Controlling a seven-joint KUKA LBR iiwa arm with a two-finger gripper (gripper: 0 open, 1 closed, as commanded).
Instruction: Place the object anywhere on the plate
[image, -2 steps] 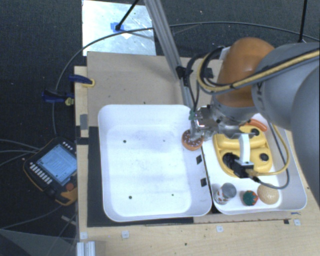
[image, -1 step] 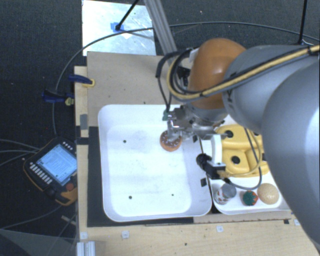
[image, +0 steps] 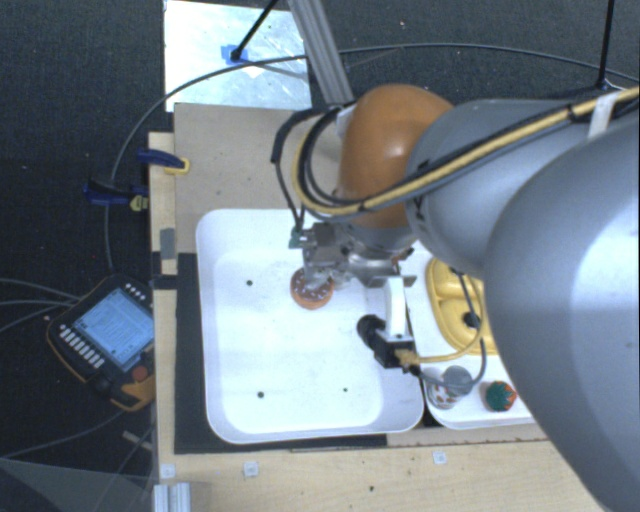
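— Camera view first: where do we find the object?
— We see a small round brown object (image: 311, 290) in the left bin (image: 230, 330), right under the gripper (image: 318, 272). It looks round, so we can't name a long axis or heading.
— And the gripper's grasp?
— We can't tell; the wrist hides it.
— Surroundings?
— We see a yellow plate (image: 450, 295) in the right bin (image: 470, 415), a tan bench (image: 330, 475), dark floor and a teach pendant (image: 105, 335) at left.

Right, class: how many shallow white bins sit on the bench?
2. The left shallow white bin lies in full view, a small round brown object in it; the right shallow white bin lies mostly under the grey arm, so its contents may be hidden.
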